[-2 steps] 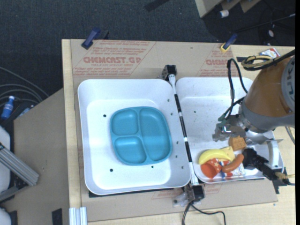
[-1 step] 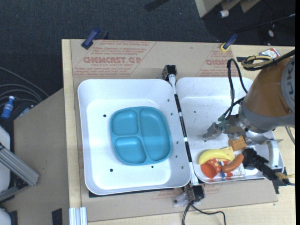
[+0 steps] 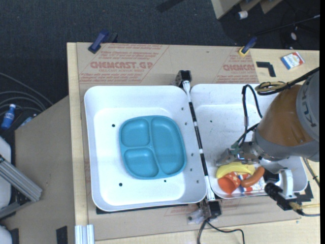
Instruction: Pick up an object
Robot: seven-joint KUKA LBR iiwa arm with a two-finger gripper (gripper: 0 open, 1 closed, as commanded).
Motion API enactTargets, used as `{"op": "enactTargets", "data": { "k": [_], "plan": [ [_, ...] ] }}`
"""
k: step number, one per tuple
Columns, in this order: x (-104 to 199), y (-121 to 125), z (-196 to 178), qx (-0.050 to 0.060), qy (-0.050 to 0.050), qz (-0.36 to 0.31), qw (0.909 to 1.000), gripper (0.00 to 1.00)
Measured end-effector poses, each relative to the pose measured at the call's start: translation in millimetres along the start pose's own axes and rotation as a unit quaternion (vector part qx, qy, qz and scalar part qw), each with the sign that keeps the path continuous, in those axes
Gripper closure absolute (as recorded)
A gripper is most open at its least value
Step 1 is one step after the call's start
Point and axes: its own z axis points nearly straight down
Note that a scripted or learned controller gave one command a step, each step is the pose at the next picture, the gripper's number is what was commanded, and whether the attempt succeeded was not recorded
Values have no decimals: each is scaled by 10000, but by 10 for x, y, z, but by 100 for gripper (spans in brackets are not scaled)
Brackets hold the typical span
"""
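The banana (image 3: 234,169) lies lengthwise left-right in the right bin (image 3: 218,116); whether the fingers (image 3: 239,154) grip anything, I cannot tell.

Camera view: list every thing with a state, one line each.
Blue divided plate: lying flat in the left bin, upright.
Yellow banana: lying in the right bin, touching the orange toys.
Orange toys: piled by the near wall.
End effector: low over the pile, grip unclear.
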Motion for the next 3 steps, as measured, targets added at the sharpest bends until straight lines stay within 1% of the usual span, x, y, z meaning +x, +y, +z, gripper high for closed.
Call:
{"op": "enactTargets", "data": {
  "k": [1, 2, 3],
  "plan": [
    [1, 4, -93, -7, -3, 3, 10000, 100],
    [500, 913, -981, 15, 5, -10, 10000, 100],
    [490, 904, -973, 31, 0, -4, 10000, 0]
  ]
}}
